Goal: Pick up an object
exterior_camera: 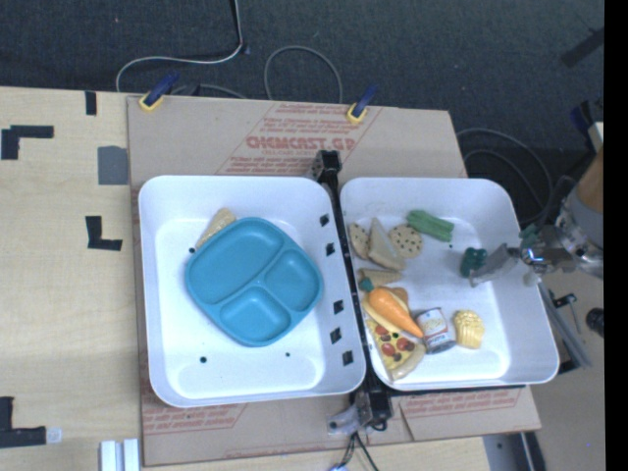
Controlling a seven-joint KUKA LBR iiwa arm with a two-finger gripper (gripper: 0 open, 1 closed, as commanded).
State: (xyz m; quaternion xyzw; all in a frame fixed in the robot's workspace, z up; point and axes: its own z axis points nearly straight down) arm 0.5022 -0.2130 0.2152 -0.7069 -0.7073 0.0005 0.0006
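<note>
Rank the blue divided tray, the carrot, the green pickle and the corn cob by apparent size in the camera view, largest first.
1. blue divided tray
2. carrot
3. green pickle
4. corn cob
Pickle and corn look close, so their order is unsure.

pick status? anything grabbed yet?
Done: the gripper has reached into the right bin. In hand: nothing visibly grasped; I can't tell its state. Left: the whole pick. The carrot, green piece, corn and can lie on the bin floor.
</note>
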